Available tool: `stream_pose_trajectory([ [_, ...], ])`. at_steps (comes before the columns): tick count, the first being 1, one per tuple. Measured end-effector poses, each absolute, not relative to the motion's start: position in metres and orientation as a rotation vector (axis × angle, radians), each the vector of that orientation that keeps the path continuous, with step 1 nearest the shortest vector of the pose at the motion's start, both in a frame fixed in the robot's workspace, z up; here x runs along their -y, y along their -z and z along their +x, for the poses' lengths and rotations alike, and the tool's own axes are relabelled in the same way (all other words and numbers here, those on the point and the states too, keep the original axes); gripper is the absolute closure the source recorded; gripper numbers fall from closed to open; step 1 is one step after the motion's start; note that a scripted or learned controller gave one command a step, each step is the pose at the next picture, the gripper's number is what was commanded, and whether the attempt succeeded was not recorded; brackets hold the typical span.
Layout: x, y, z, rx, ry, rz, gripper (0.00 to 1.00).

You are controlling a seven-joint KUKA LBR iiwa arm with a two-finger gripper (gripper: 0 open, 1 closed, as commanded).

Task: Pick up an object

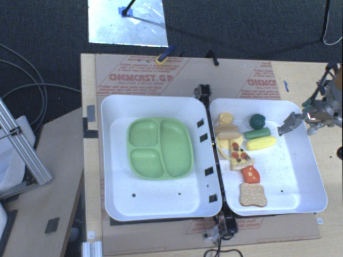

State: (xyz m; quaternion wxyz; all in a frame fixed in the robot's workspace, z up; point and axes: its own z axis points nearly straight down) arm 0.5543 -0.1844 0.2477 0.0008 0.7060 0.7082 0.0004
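The toy foods lie in the right bin (pixel 300 197), clustered toward its left wall: a yellow corn cob (pixel 261 143) with a green piece (pixel 258 134) touching its upper side, a dark green ball (pixel 258 121) above those, a pizza slice (pixel 239 154) left of the corn, a red piece (pixel 251 174) and a toast slice (pixel 253 195) below. The gripper (pixel 289 124) hovers just right of the corn, over the bin's upper right; nothing sits between its fingers, and how far they are spread cannot be told. The left bin (pixel 115 159) holds a green divided plate (pixel 159 148).
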Motion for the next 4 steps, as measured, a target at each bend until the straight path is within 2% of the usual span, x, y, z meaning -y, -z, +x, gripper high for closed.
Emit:
stream_pose_trajectory([
  [1, 0.155, -0.083, 0.549, -2.227, -0.001, 2.223, 0.0],
  [2, 0.085, -0.087, 0.543, -2.219, -0.005, 2.209, 0.0],
  [3, 0.085, -0.099, 0.544, -2.218, -0.014, 2.214, 1.0],
  [4, 0.085, -0.109, 0.545, -2.217, -0.016, 2.214, 1.0],
])
